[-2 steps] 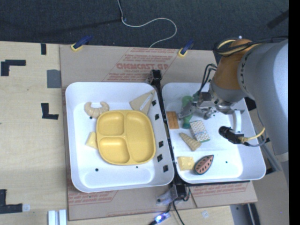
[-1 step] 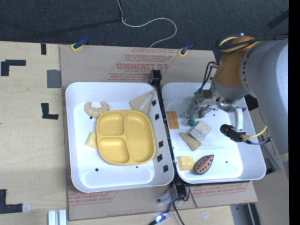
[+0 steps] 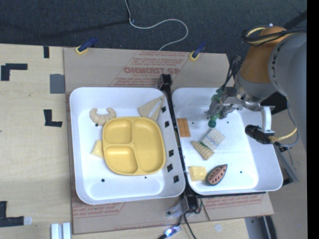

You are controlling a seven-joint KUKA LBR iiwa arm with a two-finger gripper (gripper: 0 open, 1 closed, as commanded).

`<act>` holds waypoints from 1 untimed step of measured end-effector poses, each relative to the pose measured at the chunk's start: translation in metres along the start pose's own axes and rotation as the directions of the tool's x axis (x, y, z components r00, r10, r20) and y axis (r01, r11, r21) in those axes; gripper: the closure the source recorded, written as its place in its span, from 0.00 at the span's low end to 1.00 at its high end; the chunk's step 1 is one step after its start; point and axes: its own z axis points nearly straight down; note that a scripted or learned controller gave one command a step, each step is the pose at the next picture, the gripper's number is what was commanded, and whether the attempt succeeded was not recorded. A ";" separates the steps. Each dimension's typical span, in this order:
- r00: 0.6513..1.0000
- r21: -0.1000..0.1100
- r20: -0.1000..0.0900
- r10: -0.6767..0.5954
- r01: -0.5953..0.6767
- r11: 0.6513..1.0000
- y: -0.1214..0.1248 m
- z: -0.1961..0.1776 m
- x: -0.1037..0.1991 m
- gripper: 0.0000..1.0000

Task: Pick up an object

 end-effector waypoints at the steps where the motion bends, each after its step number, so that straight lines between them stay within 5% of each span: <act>1: 1.000 -0.001 0.000 0.001 -0.001 1.000 -0.007 -0.056 -0.006 1.00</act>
